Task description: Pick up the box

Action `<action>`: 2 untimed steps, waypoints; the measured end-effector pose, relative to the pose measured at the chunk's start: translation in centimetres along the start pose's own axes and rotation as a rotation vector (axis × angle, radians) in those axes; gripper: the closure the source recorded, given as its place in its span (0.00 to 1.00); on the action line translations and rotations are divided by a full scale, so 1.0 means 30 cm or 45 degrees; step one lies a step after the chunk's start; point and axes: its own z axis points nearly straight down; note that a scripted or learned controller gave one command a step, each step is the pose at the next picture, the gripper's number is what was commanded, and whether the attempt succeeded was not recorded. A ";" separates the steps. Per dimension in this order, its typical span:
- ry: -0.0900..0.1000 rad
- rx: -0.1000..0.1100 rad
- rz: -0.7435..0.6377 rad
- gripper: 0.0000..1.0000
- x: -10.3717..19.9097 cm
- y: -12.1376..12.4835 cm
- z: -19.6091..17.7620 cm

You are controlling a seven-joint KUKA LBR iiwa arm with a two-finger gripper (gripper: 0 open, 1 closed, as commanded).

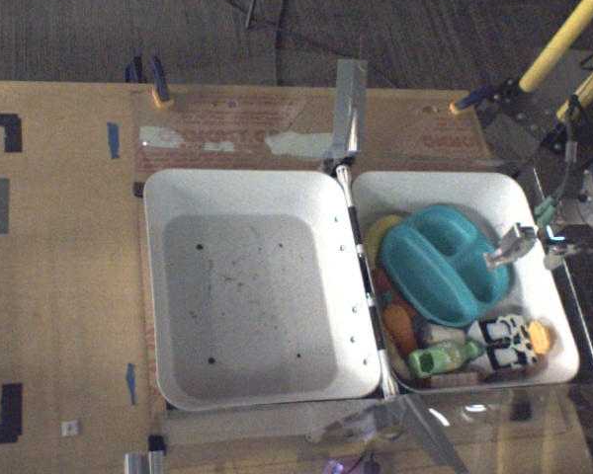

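My end effector (514,245) hangs over the right bin (544,205), its metal tip above the teal divided tray (440,265); I cannot tell how it is set. The box (504,342), black and white, lies near the bin's front corner, beside a green bottle (443,357). The left bin (247,284) sits alongside on the table (59,294).

Tan bench (59,294) (dark carpet (99,18) beyond)

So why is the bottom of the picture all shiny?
In the camera view, light glares off a clear sheet below the right bin; the picture is soft and grainy, so the hand over the teal plate looks blurry.
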 end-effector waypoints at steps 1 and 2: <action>-0.004 -0.018 -0.377 0.00 -0.019 -0.040 0.645; 0.000 -0.001 -0.388 0.00 0.253 -0.051 0.332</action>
